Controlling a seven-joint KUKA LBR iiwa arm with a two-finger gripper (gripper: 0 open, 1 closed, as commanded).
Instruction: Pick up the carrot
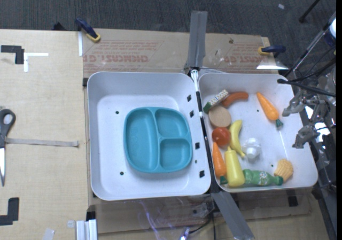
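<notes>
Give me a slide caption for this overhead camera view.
Gripper poised at the right bin's edge near the carrot; teal divided plate in the left bin.

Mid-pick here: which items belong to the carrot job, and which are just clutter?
Job: orange carrot with green stem; gripper; right white bin.

Clutter: teal divided plate; red tomato; yellow banana; green bottle; scissors.

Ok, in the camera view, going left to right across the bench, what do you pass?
Scissors → teal divided plate in the left bin → tomato → clear wrapped item → carrot near the right bin's far right → gripper.
</notes>
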